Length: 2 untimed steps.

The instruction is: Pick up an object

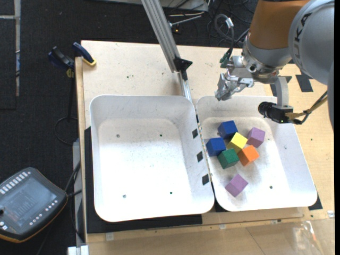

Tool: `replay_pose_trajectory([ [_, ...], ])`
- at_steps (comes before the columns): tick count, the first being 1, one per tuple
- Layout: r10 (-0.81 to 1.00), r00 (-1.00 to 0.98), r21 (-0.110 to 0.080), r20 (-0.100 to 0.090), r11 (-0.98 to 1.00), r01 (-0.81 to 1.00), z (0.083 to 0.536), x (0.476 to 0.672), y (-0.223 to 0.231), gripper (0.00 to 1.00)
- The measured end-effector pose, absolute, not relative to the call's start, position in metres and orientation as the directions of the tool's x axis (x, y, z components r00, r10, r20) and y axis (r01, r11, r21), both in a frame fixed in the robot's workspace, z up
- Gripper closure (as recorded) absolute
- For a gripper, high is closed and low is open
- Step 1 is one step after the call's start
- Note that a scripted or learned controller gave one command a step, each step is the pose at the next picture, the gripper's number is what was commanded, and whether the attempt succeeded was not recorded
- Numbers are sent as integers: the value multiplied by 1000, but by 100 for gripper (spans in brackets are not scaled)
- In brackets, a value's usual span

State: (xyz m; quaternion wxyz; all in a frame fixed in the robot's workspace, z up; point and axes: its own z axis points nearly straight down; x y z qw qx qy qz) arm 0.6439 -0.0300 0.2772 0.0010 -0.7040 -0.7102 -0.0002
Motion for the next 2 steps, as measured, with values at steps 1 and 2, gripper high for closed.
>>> replay_pose_trajectory([
  [1, 1000, -8, -2, 2, 8, 1000, 259, 640, 19, 100],
  [2, 1000, -8, -2, 2, 8, 1000, 242, 641, 76, 100],
])
